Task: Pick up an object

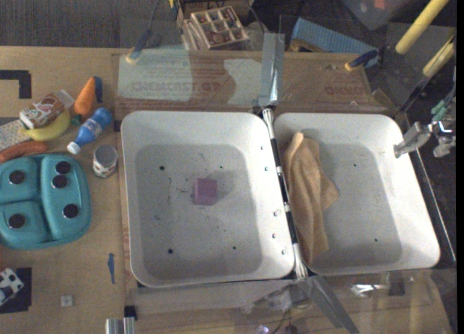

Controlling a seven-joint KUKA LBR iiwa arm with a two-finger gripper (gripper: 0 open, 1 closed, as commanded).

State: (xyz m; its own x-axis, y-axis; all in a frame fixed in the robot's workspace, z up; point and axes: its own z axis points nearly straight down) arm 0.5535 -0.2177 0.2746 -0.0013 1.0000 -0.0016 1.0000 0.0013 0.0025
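A small purple block [205,191] lies flat near the middle of the left bin [145,137]. A tan cloth [307,193] lies crumpled along the left side of the right bin [377,126], draped against the divider between the bins. My gripper [415,140] appears as a small grey metal shape at the far right, just outside the right bin's upper right corner. It is well away from both the cloth and the block, and nothing shows in it.
Left of the bins lie a teal tray [40,198], a banana [49,130], a carrot [87,95], a blue bottle [92,128] and a small can [105,160]. A compartmented box [217,27] stands behind the bins, and a yellow pole [428,8] at the top right.
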